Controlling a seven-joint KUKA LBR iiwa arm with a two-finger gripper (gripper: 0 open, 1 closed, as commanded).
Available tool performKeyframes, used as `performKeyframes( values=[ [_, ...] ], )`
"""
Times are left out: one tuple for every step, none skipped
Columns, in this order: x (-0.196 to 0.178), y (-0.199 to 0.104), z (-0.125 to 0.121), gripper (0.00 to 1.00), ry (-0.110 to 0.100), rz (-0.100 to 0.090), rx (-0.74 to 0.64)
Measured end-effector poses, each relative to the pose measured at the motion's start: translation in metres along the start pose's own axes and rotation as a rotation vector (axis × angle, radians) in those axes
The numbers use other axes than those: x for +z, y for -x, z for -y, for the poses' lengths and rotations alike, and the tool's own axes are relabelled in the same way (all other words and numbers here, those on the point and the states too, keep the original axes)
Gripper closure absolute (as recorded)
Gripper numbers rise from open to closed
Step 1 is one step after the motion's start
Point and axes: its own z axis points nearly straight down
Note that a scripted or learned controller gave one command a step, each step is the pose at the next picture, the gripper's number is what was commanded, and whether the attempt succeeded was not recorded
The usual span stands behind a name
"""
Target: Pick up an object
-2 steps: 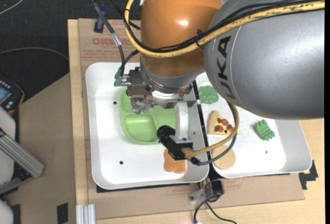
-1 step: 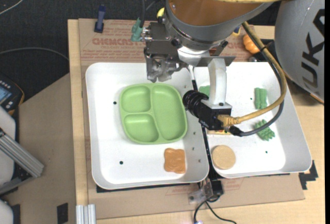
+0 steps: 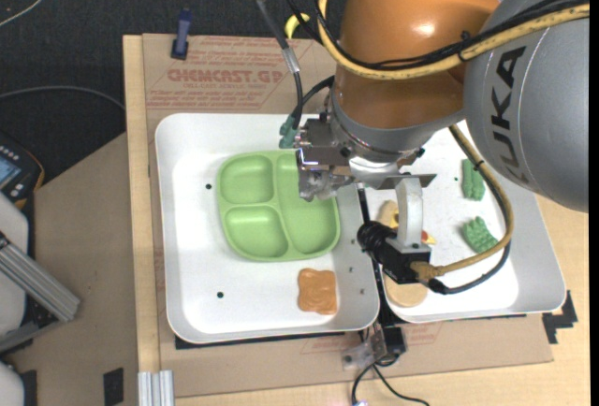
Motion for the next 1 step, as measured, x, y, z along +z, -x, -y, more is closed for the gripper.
performKeyframes(
  values=[
    [-0.0175, -0.0047, -0.0011, 1.00, 0.016, -0.008, -0.007]
  ],
)
